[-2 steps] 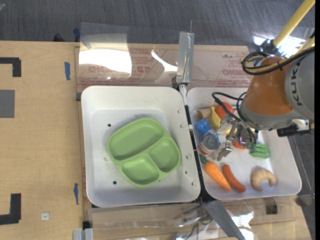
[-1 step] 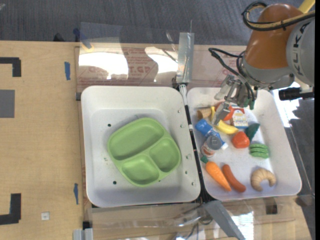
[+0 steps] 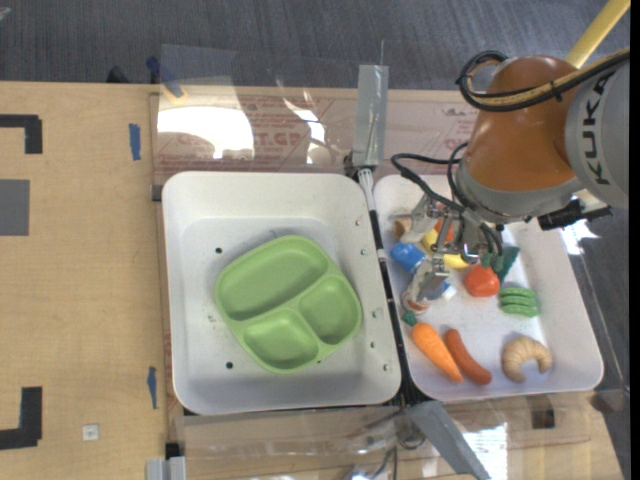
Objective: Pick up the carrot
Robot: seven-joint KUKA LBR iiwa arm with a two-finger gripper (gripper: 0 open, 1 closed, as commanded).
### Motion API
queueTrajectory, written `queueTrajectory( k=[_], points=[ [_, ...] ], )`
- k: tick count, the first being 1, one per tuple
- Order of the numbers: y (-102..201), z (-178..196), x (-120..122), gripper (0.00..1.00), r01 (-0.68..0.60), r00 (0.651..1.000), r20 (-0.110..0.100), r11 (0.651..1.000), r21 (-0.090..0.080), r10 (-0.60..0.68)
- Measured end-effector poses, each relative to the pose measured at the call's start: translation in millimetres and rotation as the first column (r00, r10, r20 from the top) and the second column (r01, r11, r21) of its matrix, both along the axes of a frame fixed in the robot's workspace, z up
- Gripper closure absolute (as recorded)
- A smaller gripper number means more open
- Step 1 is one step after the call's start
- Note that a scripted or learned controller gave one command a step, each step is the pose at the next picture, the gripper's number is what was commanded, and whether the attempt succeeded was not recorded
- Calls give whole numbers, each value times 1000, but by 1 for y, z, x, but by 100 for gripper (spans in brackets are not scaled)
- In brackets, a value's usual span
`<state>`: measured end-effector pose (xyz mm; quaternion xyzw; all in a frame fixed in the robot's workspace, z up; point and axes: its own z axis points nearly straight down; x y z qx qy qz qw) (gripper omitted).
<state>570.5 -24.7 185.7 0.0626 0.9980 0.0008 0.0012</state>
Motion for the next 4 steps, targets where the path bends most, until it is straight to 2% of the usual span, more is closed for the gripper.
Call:
queueTrajectory(
  k=[1, 2, 3, 4],
  points=[
    [31, -1, -70, 0, 10, 1000, 0, 1000, 0, -10],
    [4, -1, -90, 0, 122, 993, 0, 993, 0, -122],
    [-37, -55, -87, 0, 157, 988, 10, 988, 0, -157],
    [-71, -95, -87, 0, 531, 847, 6, 847, 7, -531]
  ],
)
